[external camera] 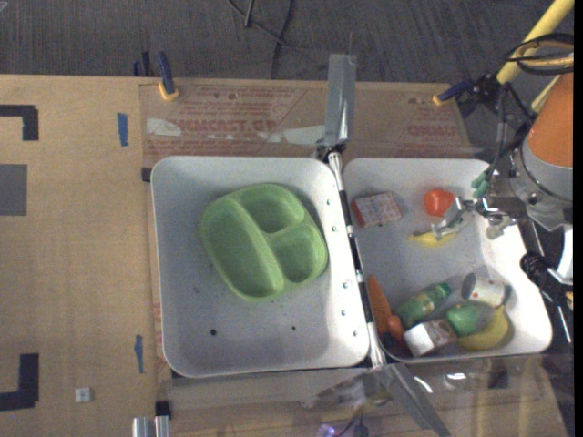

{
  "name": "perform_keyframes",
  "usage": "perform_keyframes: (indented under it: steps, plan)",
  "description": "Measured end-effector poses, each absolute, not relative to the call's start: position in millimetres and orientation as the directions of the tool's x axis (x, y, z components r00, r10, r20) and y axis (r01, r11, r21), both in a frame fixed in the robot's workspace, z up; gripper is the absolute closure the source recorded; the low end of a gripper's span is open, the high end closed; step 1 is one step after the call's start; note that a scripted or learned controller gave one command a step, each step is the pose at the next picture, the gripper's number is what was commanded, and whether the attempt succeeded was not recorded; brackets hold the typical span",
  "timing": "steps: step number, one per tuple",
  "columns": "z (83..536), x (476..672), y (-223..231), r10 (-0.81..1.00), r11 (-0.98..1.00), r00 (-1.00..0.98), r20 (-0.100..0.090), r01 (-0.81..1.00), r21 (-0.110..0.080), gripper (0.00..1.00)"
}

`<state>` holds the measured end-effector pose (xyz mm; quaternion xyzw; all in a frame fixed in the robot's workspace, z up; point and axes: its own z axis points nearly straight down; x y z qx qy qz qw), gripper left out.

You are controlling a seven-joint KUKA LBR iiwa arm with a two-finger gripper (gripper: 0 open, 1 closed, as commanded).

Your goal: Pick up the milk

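Observation:
A small white carton with red print (376,208), which I take for the milk, lies flat in the back left part of the right bin (528,271). My gripper (455,217) hangs over the back middle of that bin, about a carton's length to the right of the carton. It sits right by a red-orange piece (438,199) and just above a small yellow piece (426,237). Nothing shows in its grasp. The arm's orange band (556,126) rises at the right edge.
The left bin (182,317) holds a green divided plate (264,240). Crowded in the right bin's front are a carrot (382,308), a green bottle (424,302), a white cup (485,289), a banana (490,333) and a white box (428,337).

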<state>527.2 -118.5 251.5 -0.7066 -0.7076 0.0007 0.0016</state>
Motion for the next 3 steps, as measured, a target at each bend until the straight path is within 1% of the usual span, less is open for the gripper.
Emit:
perform_keyframes:
  steps: [1,2,3]
  plan:
    - [108,480.6,-122,0.963,0.270,-0.270,-0.002,0.963,0.005,0.00]
    - [89,491.0,-123,0.994,-0.114,0.114,0.000,0.993,0.010,0.00]
    - [88,612.1,-191,0.978,-0.210,0.210,-0.002,0.978,0.007,0.00]
